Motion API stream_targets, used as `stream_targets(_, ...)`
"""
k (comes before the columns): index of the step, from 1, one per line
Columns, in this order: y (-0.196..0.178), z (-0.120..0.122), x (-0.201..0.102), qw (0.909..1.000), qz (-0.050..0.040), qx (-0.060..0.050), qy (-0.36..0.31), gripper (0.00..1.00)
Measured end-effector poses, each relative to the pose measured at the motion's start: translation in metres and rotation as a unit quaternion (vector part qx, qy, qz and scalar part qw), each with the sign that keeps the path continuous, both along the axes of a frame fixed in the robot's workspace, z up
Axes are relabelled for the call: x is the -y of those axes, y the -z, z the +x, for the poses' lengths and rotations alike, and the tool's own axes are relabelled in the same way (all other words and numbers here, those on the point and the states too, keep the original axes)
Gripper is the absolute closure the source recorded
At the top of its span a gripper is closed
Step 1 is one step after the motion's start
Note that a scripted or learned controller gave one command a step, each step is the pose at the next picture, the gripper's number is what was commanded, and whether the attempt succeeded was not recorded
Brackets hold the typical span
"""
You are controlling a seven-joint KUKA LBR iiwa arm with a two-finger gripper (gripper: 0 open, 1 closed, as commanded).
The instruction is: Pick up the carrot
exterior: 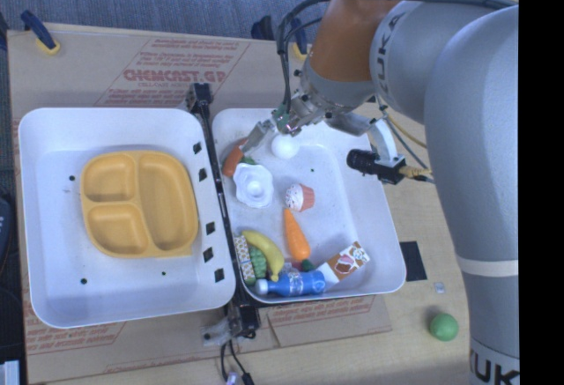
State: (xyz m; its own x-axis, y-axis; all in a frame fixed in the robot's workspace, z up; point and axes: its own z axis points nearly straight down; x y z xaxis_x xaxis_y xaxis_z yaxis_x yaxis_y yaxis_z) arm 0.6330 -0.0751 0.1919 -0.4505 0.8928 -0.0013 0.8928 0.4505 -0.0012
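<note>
Right bin (pixel 374 225) as landmark. The carrot (pixel 296 236) lies free on the bin floor near its centre, tip pointing toward the bin's near edge, with a banana (pixel 265 251) beside it toward the left bin and a cupcake (pixel 300 196) just beyond its thick end. The gripper (pixel 284 122) hangs over the bin's far end, well apart from the carrot, above a white egg (pixel 285 146); its opening cannot be told, and nothing is seen held. Risk: descending here would catch the egg, and crowded neighbours could foul a grasp.
</note>
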Motion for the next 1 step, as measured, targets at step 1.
stream_targets(1, 0.0004, -0.0676, -0.0147, 0.9957, 0.0009, -0.002, -0.092, 0.00)
